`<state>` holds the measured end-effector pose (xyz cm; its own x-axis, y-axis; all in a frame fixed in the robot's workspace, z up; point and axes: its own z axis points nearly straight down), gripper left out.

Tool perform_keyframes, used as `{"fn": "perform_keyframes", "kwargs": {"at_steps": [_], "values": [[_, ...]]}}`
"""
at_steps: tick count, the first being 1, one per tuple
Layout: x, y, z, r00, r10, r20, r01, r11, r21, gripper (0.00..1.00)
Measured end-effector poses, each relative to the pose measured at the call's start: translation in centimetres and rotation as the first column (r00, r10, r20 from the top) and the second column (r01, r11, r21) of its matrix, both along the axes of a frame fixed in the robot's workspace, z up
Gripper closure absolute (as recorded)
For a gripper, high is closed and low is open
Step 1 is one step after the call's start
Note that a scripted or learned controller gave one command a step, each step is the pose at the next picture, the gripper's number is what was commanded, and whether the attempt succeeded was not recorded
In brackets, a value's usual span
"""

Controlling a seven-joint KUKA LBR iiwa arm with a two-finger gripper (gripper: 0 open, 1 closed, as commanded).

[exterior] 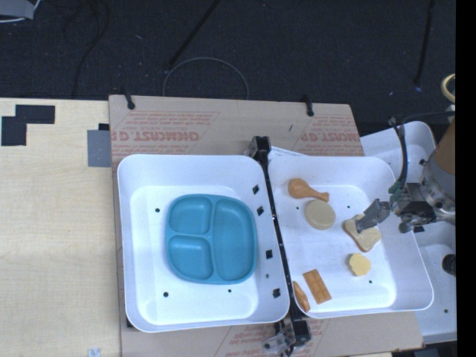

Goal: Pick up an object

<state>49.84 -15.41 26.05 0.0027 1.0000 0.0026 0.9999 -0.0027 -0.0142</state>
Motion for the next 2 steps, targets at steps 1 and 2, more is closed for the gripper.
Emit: {"fn": "perform_keyframes", "kwargs": {"at_steps": [1,2], "values": [[0.2,0.0,0.6,1.000,0.002,0.011,-0.002,1.000,-0.002,0.00],[-0.2,0.7,-5.6,1.000,0.003,0.004,-0.003,1.000,0.000,0.00]]}}
